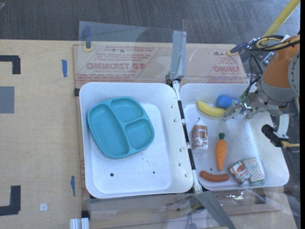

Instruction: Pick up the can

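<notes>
the arm comes in from the right over the right bin (pixel 281 173), and its pincer (pixel 237 109) hangs low at the bin's far end, though i cannot tell from here how it is set. just beside the tip, toward the far wall, sits a blue ball (pixel 224 100), and the yellow banana (pixel 210 109) lies right next to the pincer on its left, touching or nearly touching the ball. the can (pixel 200 136), a small brown and white one lying on its side, is nearer to me and to the left of the pincer, close against the wall between the two bins, apart from the tip. the carrot (pixel 221 151) lies near the can, below the pincer. further toward the near wall are a sausage (pixel 214 176) and a crumpled snack packet (pixel 247 170). well away to the left, in the left bin (pixel 95 180), rests a teal divided plate (pixel 121 126). both bins sit on the wooden desk (pixel 35 128).
</notes>
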Controlling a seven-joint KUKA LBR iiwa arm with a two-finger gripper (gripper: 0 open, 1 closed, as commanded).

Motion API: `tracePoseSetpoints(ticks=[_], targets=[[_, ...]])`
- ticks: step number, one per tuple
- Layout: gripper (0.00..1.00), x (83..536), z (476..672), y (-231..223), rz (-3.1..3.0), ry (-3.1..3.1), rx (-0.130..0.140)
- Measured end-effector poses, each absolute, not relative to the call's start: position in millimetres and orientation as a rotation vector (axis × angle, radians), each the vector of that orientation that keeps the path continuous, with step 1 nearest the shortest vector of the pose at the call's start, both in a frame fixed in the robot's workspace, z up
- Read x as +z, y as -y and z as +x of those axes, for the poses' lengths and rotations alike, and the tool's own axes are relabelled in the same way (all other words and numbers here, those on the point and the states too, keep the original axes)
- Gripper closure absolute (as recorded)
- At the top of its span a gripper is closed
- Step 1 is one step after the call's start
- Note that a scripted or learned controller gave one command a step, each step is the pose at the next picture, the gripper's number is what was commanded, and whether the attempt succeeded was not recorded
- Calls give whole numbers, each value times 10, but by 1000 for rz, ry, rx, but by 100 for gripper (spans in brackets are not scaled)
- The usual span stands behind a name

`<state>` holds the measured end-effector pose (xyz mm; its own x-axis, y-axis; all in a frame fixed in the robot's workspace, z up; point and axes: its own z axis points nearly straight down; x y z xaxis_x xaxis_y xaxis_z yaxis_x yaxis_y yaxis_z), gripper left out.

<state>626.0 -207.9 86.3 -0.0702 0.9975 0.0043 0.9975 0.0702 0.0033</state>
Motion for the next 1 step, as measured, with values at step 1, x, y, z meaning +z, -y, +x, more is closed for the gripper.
tracePoseSetpoints(ticks=[1], targets=[[0,870,6632,2126,-2141,2238,23]])
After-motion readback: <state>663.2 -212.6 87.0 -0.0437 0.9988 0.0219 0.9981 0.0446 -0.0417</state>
